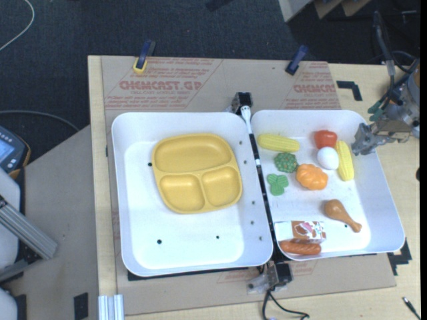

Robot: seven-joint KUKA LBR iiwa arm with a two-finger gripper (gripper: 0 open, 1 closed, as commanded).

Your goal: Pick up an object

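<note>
The right bin (377, 199) holds toy food: a corn cob (279, 143), a red tomato (325, 138), a white egg (327, 158), a second yellow cob (345, 161), an orange pepper (311, 177), two green pieces (285, 161) (277, 183), a drumstick (341, 213), a red-and-white packet (308, 230) and a sausage (300, 247). My gripper (365, 141) hangs over the bin's far right side, just right of the tomato and the upright cob. Nothing shows between it and the bin floor.
The left bin (133, 232) carries a yellow divided plate (197, 172). A black-and-white rail (257, 172) runs between the bins. Clamps (142, 57) (296, 60) hold the cardboard at the back edge. The arm's wrist (400, 105) enters from the right.
</note>
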